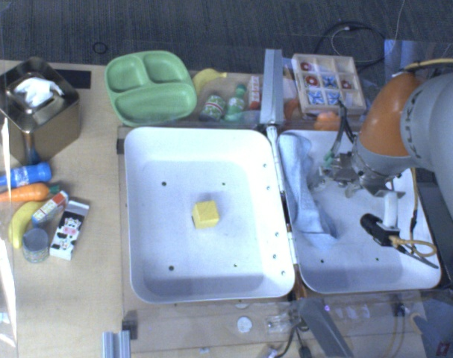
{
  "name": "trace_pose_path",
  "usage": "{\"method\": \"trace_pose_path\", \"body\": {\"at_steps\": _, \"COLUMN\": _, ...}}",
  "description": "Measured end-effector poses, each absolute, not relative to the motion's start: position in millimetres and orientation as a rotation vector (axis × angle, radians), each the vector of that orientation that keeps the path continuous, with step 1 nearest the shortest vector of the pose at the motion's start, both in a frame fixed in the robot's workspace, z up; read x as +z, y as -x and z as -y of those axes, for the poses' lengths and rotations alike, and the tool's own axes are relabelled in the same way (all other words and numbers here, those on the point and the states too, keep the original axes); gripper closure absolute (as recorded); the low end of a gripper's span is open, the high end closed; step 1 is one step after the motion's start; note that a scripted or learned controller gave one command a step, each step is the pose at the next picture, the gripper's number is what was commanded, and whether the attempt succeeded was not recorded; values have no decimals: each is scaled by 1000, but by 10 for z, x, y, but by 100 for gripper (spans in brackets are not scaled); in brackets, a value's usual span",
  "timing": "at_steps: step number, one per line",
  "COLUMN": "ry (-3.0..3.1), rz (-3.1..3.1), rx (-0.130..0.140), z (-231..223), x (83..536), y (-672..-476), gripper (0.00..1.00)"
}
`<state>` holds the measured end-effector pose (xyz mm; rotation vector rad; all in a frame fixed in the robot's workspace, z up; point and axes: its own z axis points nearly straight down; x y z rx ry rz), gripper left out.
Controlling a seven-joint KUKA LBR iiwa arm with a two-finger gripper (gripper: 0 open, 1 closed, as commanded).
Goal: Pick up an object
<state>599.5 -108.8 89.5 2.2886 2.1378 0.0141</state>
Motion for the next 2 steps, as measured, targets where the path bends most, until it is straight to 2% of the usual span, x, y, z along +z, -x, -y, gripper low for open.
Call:
{"method": "trace_pose_path", "body": {"at_steps": 1, "ry": -2424, "rz": -1985, "rx": 9, "z": 1630, "x": 1726, "y": -6151, "gripper": 0}}
{"method": "trace_pose_path", "body": {"at_steps": 2, "ry": -2360, "rz": -2065, "rx": 8, "z": 1074, "x": 947, "y": -6000, "gripper": 0}}
